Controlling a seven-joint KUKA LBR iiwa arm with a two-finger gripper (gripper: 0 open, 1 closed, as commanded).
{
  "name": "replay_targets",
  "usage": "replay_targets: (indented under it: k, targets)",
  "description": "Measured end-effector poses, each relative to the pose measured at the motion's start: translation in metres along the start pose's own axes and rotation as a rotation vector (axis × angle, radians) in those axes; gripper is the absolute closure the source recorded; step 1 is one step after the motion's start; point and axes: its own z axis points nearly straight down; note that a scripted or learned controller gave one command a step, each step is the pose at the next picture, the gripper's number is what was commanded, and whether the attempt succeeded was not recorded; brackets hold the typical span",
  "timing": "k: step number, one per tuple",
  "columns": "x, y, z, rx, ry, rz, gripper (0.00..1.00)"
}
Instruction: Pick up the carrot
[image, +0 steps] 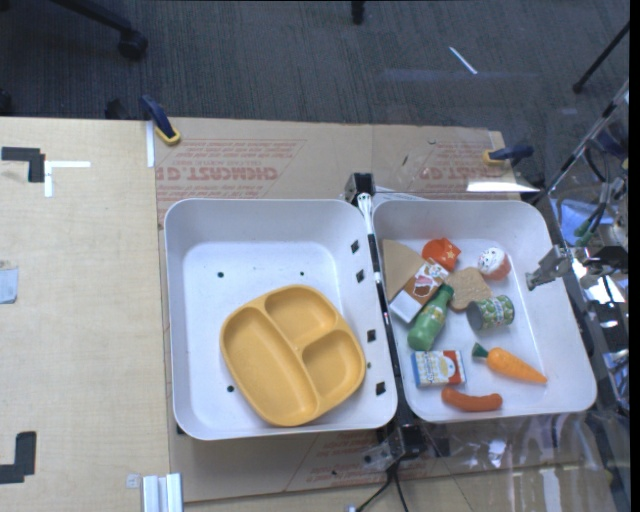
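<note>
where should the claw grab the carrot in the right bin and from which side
Probably across the thick middle of the orange toy carrot with the green top, coming straight down from above. It lies flat on the floor of the right white bin, green end towards the bin's centre and tip towards the right wall, so close across its narrow width. The red sausage lies near, though apart, so stay clear of that side.

one fixed camera looks down from above at a slant, from the near side of the light wooden bench (80, 330). it stands far enough to take in both shallow white plastic bins (262, 220) and some dark floor beyond.
</note>
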Motion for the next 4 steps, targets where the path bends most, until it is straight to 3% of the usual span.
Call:
replay_targets:
  k: [1, 2, 3, 4]
  targets:
    - [0.002, -0.037, 0.129, 0.003, 0.01, -0.248, 0.0]
    - [0.027, -0.055, 0.135, -0.002, 0.002, -0.531, 0.0]
    - [0.026, -0.052, 0.125, -0.007, -0.002, -0.523, 1.0]
    - [0.026, -0.052, 0.125, -0.007, -0.001, -0.524, 0.0]
